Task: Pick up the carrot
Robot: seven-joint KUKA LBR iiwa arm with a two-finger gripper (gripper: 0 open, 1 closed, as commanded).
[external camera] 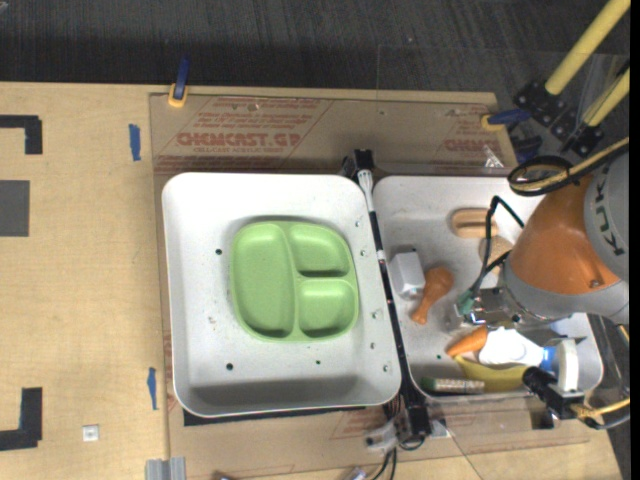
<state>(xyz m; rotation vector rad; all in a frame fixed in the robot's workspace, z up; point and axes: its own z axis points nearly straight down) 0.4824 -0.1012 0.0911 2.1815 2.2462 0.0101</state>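
The arm [560, 253] hangs over the right bin [420, 203], crowding its right edge. The carrot [466, 345] lies beside the banana [490, 373].

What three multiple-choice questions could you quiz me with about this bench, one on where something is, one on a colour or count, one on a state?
1. Where is the green divided plate?
A. In the left bin
B. In the right bin
C. On the cardboard

2. How many compartments does the plate have?
A. Two
B. Three
C. Five

3. How does the carrot lie?
A. Standing upright on the plate
B. Down in the right bin by the arm's wrist
C. Hanging high above the bins

Answers: 1 A, the plate sits mid left bin. 2 B, one large and two small sections show. 3 B, its orange body rests beside the banana.
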